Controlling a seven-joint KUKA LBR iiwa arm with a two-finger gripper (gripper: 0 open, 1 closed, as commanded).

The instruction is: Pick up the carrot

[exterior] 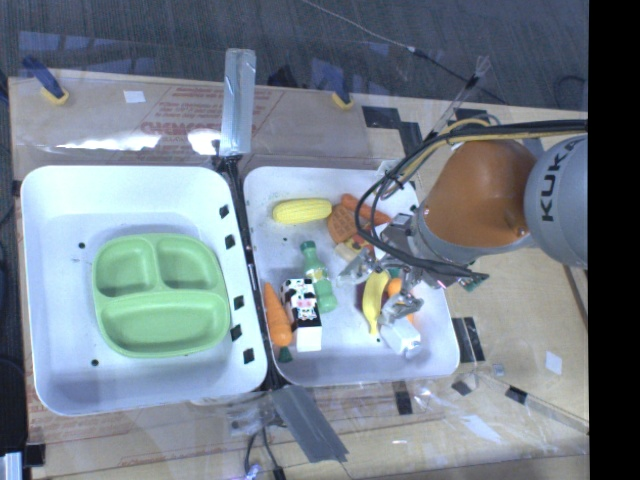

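The carrot (pixel 277 315) is a short orange piece lying lengthwise against the left wall of the right bin (pixel 340 368), near the front. My gripper (pixel 385 286) hangs low over the right half of that bin, just above a yellow banana (pixel 373 303), about a hand's width to the right of the carrot. A cow-patterned carton (pixel 303 313) lies between the carrot and the gripper. The gripper's tips are lost among the cables and toys under the orange wrist band (pixel 480 193).
The right bin also holds a corn cob (pixel 302 210), a green bottle (pixel 315 266), an orange-brown toy (pixel 350 220) at the back and a small white piece (pixel 404 344). A green divided plate (pixel 158 293) lies in the left bin (pixel 60 198).
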